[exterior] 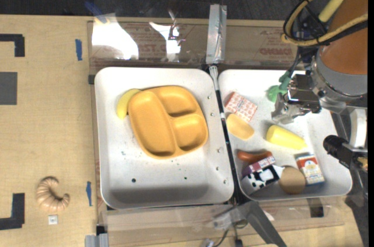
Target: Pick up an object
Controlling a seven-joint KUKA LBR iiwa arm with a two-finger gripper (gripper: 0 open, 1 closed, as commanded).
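Observation:
My gripper (290, 113) hangs over the upper right part of the right bin (336, 190), coming in from the right. A green toy (278, 90) lies just to its upper left, partly hidden by the gripper body. A yellow block (284, 136) sits right below the gripper. Further left lie a red-and-white checkered packet (241, 105) and a pale yellow bun-shaped piece (240, 127). Along the bin's front are a red sausage (253, 155), a black-and-white cow toy (262, 176), a brown roll (292, 180) and a small red-and-white carton (310, 169).
The left bin (163, 181) holds an orange divided plate (167, 119) with a yellow banana (123, 102) poking out from under its left edge. A croissant toy (52, 194) lies on the bench at the far left. A metal divider (215, 35) stands behind the bins.

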